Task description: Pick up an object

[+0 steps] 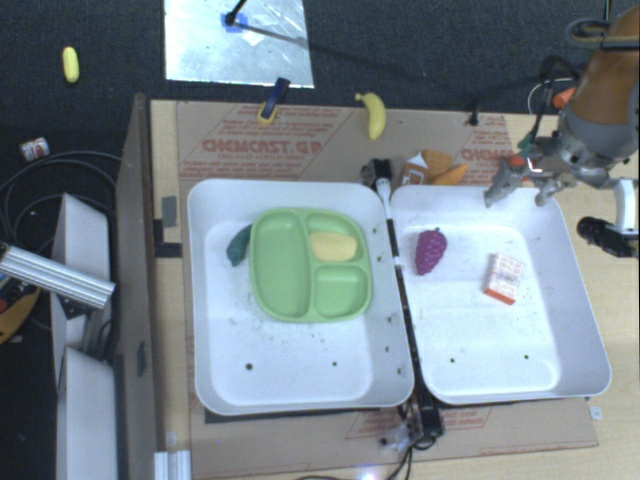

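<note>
The gripper hovers at the frame's upper right, fingers spread and empty, above the right bin's far rim. Purple grapes lie left-centre; descend squarely, straddling them before closing.

Bright even overhead light, slightly soft focus.

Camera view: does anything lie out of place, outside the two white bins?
Yes. A yellow plastic banana lies on the cardboard behind the left white bin, and a small yellow object sits on the dark floor at far left. Both are outside the bins.
</note>
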